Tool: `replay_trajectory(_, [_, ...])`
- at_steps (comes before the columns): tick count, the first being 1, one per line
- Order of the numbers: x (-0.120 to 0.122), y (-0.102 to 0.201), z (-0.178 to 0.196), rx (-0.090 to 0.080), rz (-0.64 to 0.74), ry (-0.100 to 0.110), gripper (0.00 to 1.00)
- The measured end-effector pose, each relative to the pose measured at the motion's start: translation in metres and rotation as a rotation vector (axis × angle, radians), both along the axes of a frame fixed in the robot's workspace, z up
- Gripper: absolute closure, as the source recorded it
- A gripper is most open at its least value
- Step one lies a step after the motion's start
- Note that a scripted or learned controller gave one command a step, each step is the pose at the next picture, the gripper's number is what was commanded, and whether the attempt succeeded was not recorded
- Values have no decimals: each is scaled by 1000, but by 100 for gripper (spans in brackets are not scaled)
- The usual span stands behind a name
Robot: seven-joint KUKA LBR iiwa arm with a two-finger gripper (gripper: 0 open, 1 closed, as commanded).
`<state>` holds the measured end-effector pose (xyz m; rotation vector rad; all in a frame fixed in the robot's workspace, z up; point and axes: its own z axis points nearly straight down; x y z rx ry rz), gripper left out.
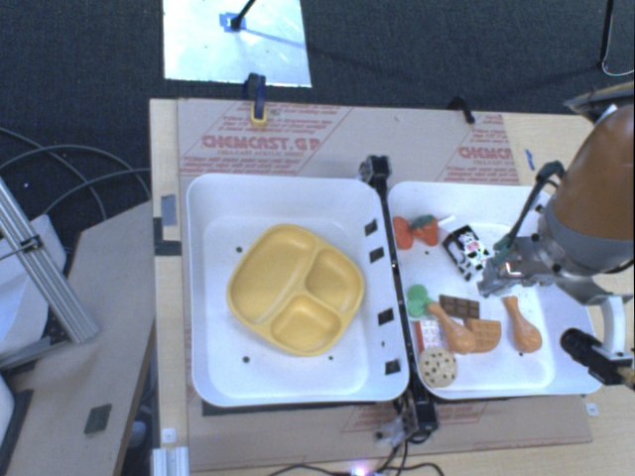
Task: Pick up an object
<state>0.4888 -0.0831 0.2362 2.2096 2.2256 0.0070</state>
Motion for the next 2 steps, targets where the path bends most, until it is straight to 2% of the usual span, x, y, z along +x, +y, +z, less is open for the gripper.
replay_trajectory(1, [1,0,11,0,5,-3,100])
replay_trajectory(2, [-1,51,-56,3,1,11,100])
